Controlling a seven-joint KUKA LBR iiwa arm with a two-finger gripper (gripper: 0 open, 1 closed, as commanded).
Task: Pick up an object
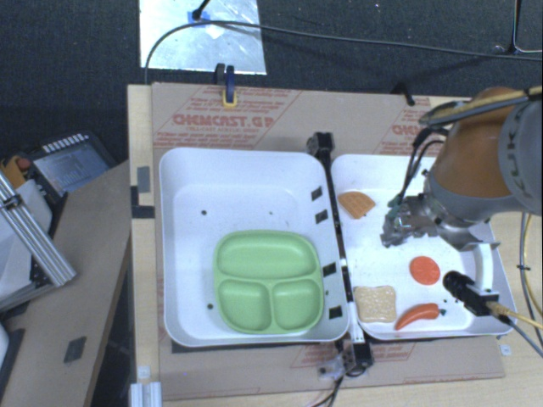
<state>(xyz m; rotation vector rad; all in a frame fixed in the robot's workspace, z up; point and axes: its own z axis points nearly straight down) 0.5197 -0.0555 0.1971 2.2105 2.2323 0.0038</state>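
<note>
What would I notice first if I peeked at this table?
Probably the big green tray with three sections, sitting in the left bin. Next, the grey and orange robot arm reaching over the right bin, where a round red piece, an orange chili and a toast slice lie.

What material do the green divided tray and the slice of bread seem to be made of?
The green divided tray looks like moulded plastic: one even colour, smooth, rounded compartments, soft sheen. The slice of bread is probably a plastic or foam toy: matte, pale, with a uniform tan crust.
</note>
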